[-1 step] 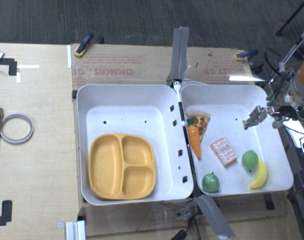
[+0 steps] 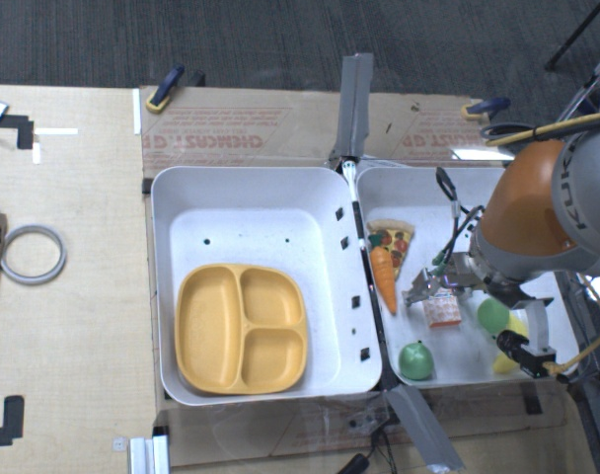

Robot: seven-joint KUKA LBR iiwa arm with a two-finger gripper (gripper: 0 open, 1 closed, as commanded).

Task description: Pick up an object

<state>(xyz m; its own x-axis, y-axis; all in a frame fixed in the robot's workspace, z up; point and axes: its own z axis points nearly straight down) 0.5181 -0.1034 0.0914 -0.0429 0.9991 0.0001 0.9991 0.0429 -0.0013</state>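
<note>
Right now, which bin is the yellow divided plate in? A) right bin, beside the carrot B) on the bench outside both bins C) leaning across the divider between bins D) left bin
D: the yellow divided plate lies flat in the left bin, while the carrot lies in the right bin along its left wall.
</note>
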